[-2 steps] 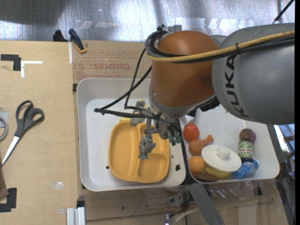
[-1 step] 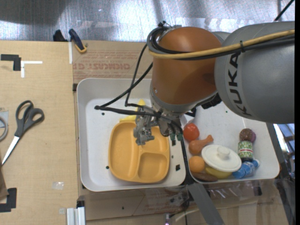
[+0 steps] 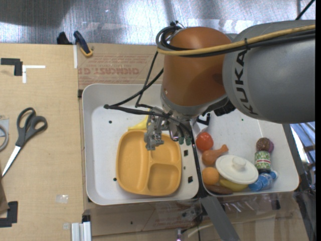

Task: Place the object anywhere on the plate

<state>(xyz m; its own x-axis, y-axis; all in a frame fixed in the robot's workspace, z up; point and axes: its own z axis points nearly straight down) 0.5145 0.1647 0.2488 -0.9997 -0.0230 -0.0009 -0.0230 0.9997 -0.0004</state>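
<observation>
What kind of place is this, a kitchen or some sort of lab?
Most likely a robotics lab bench: a KUKA arm reaches over two white bins, one bearing a yellow plate, the other toy food; scissors lie nearby.

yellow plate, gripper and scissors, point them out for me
yellow plate [image 3: 131, 165]: camera view, on its left compartment floor.
gripper [image 3: 152, 143]: camera view, at its fingertips above the plate.
scissors [image 3: 29, 124]: camera view, on the black handles.

The plate [image 3: 145, 167] under my hand [image 3: 156, 134] looks like smooth, matt yellow plastic. My wrist band [image 3: 193, 69] shines glossy orange. The bins [image 3: 98, 149] are smooth white plastic; the worktop [image 3: 40, 174] looks like matt pale wood.
</observation>
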